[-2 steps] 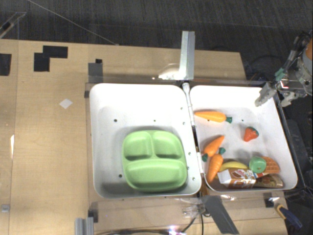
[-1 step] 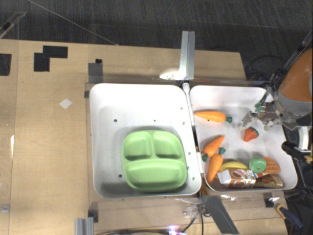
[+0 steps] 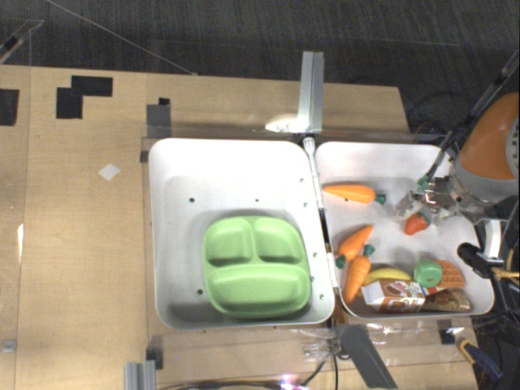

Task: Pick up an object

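The gripper (image 3: 422, 200) hangs over a small red toy (image 3: 415, 224) in the right bin (image 3: 390, 154), finger state unclear, so nothing looks lifted yet.

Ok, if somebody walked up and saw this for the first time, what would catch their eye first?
Probably the bright green divided plate sitting alone in the left bin. Next, the cluster of toy food in the right bin: three orange carrots, a banana and a small carton crowded along its near edge. The gripper hangs over that bin, right above a small red piece.
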`<state>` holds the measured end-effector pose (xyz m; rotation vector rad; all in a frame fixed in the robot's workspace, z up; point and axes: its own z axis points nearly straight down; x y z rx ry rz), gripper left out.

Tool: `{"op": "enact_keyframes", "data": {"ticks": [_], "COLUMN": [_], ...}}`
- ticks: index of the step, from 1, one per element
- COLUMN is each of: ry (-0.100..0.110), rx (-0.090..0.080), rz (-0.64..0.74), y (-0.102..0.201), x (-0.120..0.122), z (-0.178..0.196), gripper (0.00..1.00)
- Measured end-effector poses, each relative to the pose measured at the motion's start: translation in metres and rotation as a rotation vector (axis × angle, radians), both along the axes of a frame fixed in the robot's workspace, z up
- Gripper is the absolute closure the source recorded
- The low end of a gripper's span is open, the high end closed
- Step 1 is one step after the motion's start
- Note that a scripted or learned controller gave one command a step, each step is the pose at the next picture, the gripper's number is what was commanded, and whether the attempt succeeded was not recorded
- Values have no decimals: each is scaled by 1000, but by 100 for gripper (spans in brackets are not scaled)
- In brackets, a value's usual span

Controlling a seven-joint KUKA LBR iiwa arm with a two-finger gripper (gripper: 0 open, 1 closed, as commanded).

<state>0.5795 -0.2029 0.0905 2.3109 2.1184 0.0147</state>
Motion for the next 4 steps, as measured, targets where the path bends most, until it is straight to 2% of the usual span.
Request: {"op": "enact_keyframes", "data": {"ticks": [1, 2, 3, 4], "ry": [-11, 5, 8, 9], "rx": [-3, -1, 2, 4], "rz": [2, -166, -546, -687], "y": [0, 37, 92, 123], "x": [4, 55, 90, 28], "z": [14, 106, 108, 127], "gripper": [100, 100, 100, 100]}}
